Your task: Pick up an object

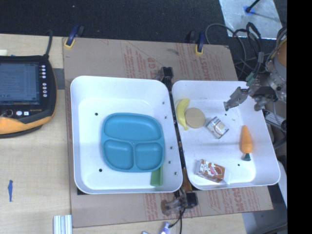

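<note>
Approach step: pincer [242,99], jaw gap impossible to judge, nothing visibly held, poised over right bin [261,177]; next, descent onto can [217,127].

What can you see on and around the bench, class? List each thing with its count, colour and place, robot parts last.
Bins: two, white, side by side on the bench.
Divided plate: one, blue, in the left bin.
Green piece: one, at the left bin's front edge beside the plate.
Banana: one, yellow, right bin, left side.
Round disc: one, tan, touching the banana.
Small can: one, silver, mid right bin.
Carrot: one, orange, right bin, right side.
Carton: one, brown and white, right bin, front.
Handheld screen: one, black and orange, left of the bins.
Clamps: two, blue and yellow, far board edge.
End effector: one, grey, over the right bin's far right.
</note>
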